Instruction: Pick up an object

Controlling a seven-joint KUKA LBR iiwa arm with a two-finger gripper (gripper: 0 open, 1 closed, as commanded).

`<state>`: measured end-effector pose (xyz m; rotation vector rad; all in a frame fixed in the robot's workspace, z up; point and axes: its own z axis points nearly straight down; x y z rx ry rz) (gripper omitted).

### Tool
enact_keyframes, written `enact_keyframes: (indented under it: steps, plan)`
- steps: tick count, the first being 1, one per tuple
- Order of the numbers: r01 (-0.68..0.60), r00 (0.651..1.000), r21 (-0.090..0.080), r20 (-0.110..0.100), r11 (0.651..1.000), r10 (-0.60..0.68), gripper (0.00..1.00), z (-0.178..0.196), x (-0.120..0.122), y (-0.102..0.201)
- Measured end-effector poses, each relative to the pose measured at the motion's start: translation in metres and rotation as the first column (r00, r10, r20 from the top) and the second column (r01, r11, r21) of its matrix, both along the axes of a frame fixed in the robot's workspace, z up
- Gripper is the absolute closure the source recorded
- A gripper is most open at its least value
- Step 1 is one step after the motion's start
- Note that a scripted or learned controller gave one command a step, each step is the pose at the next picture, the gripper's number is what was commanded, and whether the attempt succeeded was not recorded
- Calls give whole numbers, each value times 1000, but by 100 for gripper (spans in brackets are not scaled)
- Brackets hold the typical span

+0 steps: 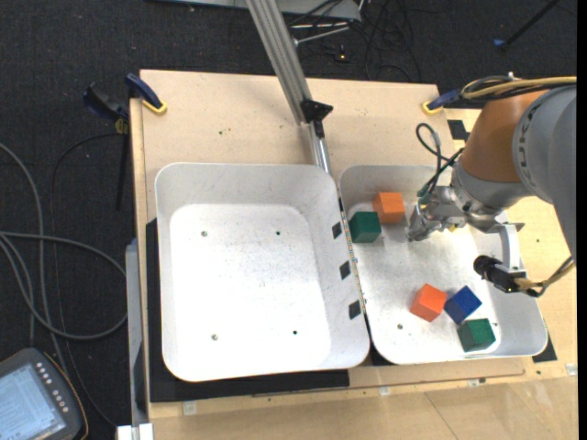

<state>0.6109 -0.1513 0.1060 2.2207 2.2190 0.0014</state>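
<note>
Far orange block (390, 206) lying in the far part of the right bin (404, 269), close to that bin's back wall. Just beside it, on the side of the divide between the bins and a little nearer the camera, far green block (365, 226), the two corners close but whether touching not to be told. Toward the near right corner of the same bin, a cluster of three: near orange block (427, 302), tilted on its corner as seen from above; blue block (462, 303) touching it on the right; near green block (477, 335) just in front of the blue one, close to the bin's front rim. Gripper (424, 223) low over the bin floor, just to the right of the far orange block and apart from the cluster of three; how far open, cannot tell from this angle, and no block seen in its hold. Behind it the grey arm (541, 149) with its orange band (491, 140), reaching in from the right, black cables looped about the wrist. Left bin (243, 273) white, speckled with small dark marks. Both bins side by side on the pale wooden surface (229, 108), with blue-and-yellow clamps (147, 94) at its far corners. Silver pole (280, 49) slanting down from the top to the gap between the bins.
</note>
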Motion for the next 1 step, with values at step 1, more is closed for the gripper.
enact_keyframes:
  steps: [1]
  plan:
    - [1, 1000, -1, 4, 1000, -1, 100, 63, -2, -4]
